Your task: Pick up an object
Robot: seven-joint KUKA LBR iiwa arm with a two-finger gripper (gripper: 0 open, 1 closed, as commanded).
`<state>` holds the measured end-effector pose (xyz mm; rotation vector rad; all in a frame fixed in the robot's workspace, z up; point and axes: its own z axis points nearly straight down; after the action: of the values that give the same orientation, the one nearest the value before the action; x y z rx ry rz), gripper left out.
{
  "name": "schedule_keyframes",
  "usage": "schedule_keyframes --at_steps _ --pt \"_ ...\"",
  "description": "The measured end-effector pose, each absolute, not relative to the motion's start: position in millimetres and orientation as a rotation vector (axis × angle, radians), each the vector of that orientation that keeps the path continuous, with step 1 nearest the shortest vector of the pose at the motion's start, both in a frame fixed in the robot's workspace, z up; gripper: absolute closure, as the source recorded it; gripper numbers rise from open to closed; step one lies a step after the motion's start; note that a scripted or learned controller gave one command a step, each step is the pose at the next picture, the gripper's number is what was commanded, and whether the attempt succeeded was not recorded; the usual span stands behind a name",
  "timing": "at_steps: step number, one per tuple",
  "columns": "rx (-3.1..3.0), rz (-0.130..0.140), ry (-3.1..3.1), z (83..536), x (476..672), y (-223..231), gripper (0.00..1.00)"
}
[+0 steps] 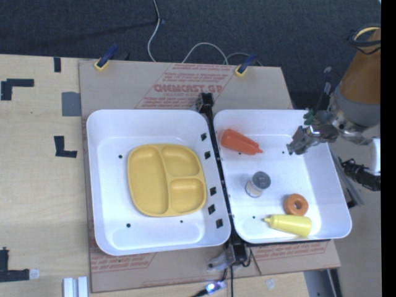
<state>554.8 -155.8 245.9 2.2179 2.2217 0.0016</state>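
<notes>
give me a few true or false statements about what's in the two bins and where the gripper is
1. The yellow divided plate lies in the left bin. True.
2. The orange carrot lies in the left bin. False: it is in the right bin, near the divider.
3. The orange ring sits just above the yellow bottle. True.
4. The gripper holds the small grey can. False: the can lies apart from it on the bin floor.
5. The gripper is over the right bin. True.

Bare floor between carrot (pixel 240 142) and claw (pixel 299 142).
</notes>
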Motion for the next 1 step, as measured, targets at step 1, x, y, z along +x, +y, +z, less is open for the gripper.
schedule_keyframes --at_steps 1 --pt "2.216 0.0 2.23 249.1 547.5 -98.1 1.0"
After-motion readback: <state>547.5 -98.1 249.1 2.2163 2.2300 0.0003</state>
